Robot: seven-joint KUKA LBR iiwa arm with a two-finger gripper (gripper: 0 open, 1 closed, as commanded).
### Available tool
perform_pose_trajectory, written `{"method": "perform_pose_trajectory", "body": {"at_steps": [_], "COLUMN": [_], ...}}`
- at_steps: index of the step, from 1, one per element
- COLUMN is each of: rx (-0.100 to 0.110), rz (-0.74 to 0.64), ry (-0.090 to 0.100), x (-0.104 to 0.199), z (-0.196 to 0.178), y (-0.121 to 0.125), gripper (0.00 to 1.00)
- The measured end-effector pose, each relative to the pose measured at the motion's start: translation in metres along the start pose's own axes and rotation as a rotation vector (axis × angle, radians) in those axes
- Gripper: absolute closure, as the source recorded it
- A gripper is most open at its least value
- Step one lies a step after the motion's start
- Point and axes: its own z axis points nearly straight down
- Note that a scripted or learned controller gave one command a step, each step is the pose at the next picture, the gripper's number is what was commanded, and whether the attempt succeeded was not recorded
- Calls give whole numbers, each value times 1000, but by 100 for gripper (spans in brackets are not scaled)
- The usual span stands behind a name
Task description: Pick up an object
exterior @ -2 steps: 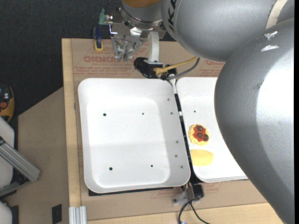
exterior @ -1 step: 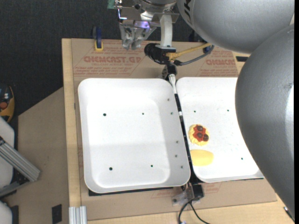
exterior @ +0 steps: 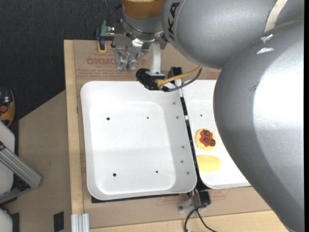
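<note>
Rails of pale ribbed aluminium [exterior: 20, 168] lie at the lower left edge of the frame, on a dark floor. To their right runs the flat brown bench board [exterior: 72, 129], which carries faded red lettering along its upper strip.

On the board, filling the middle of the frame, sits the shallow white plastic left bin [exterior: 130, 144], with four small dark dots on its floor. Above its upper edge, in the upper middle of the frame, the grey metal two-finger gripper [exterior: 126, 62] hangs over the lettered strip of the board, outside both bins. It holds nothing that can be seen; whether it is spread or closed I cannot tell from this angle.

A narrow black gap separates the left bin from the shallow white right bin [exterior: 203, 105]. In the right bin, right of centre in the frame and close to its left wall, lies the round yellow piece with red blobs on top [exterior: 206, 138]. Just below it in the frame rests the flat plain yellow piece [exterior: 208, 163]; the two are near but apart. Both lie well apart from the gripper.

The thick grey arm [exterior: 256, 81], with its orange band [exterior: 140, 4] at the top centre, covers the right bin's right part.
</note>
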Motion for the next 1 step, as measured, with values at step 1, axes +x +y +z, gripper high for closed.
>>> {"method": "perform_pose_trajectory", "body": {"at_steps": [1], "rx": [-16], "rz": [0], "ry": [4], "x": [0], "z": [-58], "y": [1], "gripper": [100]}}
